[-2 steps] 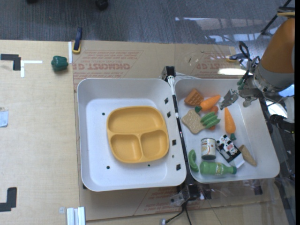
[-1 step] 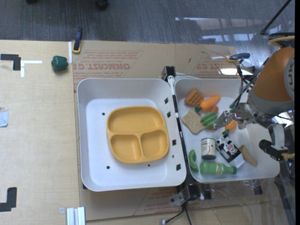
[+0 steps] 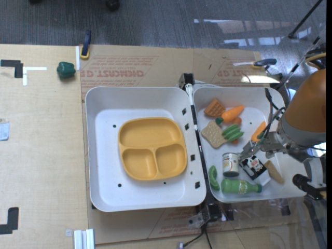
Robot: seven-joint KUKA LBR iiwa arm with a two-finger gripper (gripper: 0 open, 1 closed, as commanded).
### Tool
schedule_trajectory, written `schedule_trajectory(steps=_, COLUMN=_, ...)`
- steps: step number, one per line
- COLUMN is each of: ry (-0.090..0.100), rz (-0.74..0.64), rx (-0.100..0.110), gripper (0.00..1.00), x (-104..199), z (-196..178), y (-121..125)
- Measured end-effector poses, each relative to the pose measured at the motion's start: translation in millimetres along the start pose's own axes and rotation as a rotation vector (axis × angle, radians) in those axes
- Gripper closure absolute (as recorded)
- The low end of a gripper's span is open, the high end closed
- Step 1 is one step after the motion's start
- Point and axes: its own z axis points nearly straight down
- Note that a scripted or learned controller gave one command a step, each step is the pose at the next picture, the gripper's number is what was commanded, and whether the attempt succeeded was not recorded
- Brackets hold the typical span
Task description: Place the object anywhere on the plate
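Note:
The yellow three-compartment plate point(image 3: 152, 148) lies in the middle of the left white bin point(image 3: 98, 154) with nothing on it. My gripper point(image 3: 253, 164) is down in the right bin point(image 3: 254, 98), near its front right. It sits just right of a small upright can point(image 3: 230, 163) and above a green bottle point(image 3: 239, 186) that lies on its side. The gripper's own body and the arm's orange band point(image 3: 310, 105) cover what lies directly beneath it.
The right bin also holds an orange waffle piece point(image 3: 213, 108), a carrot point(image 3: 231, 113), a bread slice point(image 3: 211, 134), a green pod point(image 3: 232, 133), a small orange piece point(image 3: 259, 130), a curved green piece point(image 3: 213, 175) and a tan stick point(image 3: 274, 171). A green knob point(image 3: 66, 70) sits on the bench, far left.

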Motion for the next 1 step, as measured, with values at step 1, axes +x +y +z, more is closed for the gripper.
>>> schedule_trajectory(steps=1, ry=0.001, rz=-0.154, rx=0.0, gripper=0.0, x=49.5, z=6.8, y=-15.5)
